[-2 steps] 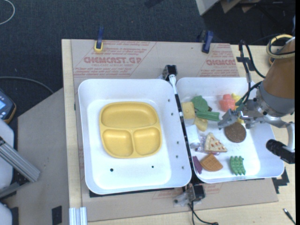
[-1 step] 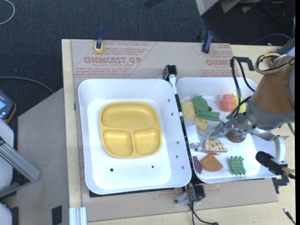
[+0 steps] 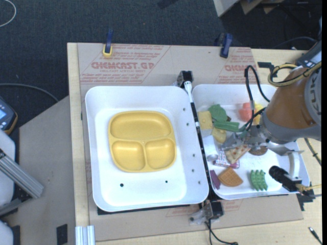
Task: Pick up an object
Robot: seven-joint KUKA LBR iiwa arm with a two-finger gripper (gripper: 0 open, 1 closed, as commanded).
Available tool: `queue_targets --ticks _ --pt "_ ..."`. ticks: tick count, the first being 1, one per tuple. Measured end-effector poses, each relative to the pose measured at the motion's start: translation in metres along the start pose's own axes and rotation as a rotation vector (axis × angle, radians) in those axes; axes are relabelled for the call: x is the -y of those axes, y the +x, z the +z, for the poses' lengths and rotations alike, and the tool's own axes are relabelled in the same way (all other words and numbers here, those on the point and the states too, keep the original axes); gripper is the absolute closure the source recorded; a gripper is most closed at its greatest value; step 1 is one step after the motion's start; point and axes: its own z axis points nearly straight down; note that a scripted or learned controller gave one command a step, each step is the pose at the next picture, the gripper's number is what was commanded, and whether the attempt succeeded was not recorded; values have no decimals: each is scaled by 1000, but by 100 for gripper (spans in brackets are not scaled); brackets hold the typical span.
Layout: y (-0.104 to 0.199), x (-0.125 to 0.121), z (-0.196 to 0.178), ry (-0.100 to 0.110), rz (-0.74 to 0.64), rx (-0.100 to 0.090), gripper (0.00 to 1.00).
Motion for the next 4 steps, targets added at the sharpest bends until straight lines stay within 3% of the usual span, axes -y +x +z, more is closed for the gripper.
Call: queue_targets --ticks 1,2,3,4 --pt "-2 -3 -13 -13 1 8 100" --pt "1 0 -57 15 -1 8 100" --pt "7 7 -107 15 0 8 100" --pt "7 5 -133 15 -1 8 100"
